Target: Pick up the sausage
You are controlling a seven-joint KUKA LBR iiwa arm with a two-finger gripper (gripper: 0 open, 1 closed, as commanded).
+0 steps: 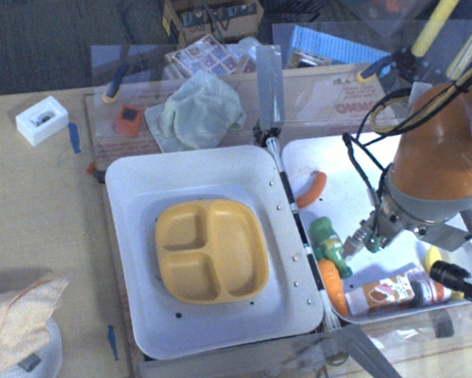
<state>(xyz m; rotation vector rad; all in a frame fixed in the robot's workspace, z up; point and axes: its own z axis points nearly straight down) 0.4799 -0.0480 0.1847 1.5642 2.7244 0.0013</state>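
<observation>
From the overhead camera I see my gripper [368, 236] low over the right bin [359, 155], beside a green bottle [326, 240]. Whether its jaws are spread or pressed together I cannot tell. The sausage [311, 189] lies near the bin's upper left corner, apart from the gripper. The left bin [131, 238] holds a yellow divided plate [212, 250].
</observation>
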